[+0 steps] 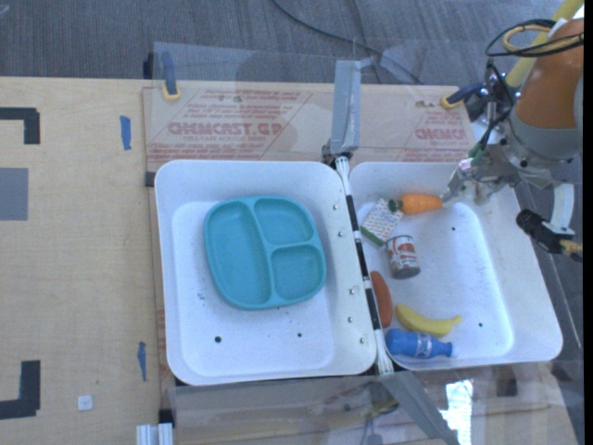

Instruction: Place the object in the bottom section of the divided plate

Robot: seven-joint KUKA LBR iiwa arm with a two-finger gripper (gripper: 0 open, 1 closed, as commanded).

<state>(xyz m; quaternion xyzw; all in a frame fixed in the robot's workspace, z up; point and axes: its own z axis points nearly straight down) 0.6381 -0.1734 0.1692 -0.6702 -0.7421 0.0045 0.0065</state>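
Note:
A teal divided plate (264, 251) lies in the left bin (185, 193), its three sections bare. In the right bin (519, 286) are an orange carrot (422, 204), a small patterned packet (380, 222), a can (402, 255), a red-orange sausage-like piece (381, 298), a yellow banana (427, 321) and a blue bottle (419, 346). My gripper (474, 182) hangs over the right bin's far edge, just right of the carrot's tip. Nothing shows between its fingers.
A raised divider (355, 248) separates the two bins. A clear panel with a metal post (346, 109) stands behind them. Cables (505, 40) hang by the arm at the top right.

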